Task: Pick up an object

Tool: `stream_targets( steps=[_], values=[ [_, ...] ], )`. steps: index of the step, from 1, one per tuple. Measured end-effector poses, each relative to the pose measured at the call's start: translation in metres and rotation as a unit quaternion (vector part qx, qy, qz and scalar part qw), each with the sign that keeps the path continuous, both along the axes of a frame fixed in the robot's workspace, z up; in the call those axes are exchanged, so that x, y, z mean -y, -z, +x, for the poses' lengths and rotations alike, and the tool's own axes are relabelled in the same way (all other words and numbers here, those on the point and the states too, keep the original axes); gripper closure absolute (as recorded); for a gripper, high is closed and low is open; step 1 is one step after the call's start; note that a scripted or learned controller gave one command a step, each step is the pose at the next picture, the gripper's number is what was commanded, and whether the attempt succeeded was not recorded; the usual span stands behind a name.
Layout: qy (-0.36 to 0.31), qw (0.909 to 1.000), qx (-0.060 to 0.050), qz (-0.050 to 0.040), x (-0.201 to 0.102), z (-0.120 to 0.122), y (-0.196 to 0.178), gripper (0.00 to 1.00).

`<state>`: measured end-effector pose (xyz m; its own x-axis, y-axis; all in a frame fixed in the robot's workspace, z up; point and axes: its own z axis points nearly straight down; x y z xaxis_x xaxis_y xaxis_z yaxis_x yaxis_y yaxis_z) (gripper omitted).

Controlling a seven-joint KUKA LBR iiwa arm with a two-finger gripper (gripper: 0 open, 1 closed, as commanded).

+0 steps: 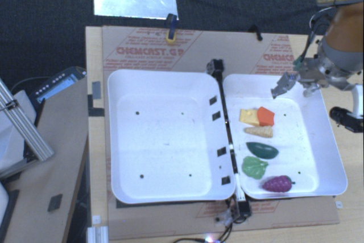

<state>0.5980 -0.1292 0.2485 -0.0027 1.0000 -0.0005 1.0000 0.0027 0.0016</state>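
Two white bins sit side by side on the table [96,179]. We see the left bin [165,134] bare-floored, with wide room. Along the right bin [318,139]'s left side lie a yellow block [248,116], orange block [265,116], corn piece [259,131], dark green piece [262,150], green leaf [254,167] and purple grapes [277,183]. Our gripper [282,86] hovers at that bin's far rim, holding nothing; its spread we cannot tell.

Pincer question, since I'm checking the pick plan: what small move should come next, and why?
Probably lower the pincer down and toward the orange block in the right bin. It hangs above the bin's far edge, holding nothing, and the block is the nearest toy.
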Motion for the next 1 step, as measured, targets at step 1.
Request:
stream_targets(
  steps=[1],
  values=[
    [-0.001,1.0000,-0.006,0.0021,-0.0407,-0.0400,0.1086,0.00]
  ],
)
